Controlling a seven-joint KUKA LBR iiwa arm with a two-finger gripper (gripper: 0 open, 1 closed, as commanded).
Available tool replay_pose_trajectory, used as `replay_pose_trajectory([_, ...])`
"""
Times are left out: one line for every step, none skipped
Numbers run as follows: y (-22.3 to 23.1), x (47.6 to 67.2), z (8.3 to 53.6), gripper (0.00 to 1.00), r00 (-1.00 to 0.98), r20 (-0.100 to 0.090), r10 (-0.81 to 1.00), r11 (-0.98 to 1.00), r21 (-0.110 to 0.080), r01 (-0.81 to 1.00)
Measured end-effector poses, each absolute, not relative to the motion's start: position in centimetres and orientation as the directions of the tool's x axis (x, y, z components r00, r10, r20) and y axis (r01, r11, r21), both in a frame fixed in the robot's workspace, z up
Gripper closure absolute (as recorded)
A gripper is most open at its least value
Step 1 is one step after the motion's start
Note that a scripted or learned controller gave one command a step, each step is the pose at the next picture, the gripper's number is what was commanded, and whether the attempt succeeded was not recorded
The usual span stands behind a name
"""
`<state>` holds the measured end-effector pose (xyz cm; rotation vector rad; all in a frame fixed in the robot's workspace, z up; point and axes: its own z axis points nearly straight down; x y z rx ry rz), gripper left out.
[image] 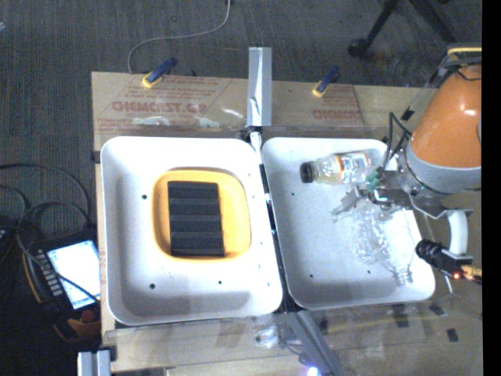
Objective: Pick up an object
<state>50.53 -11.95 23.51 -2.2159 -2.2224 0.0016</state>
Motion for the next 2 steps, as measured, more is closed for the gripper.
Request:
replay_pose_trajectory([-17.8, 56.5, 19.7, 0.00, -0.103, -0.001, 0.995, 0.103, -0.002, 0.995])
replay_pose_trajectory([-17.2, 62.3, 16.7, 0.00, -0.121, 0.001, 0.993, 0.121, -0.001, 0.993])
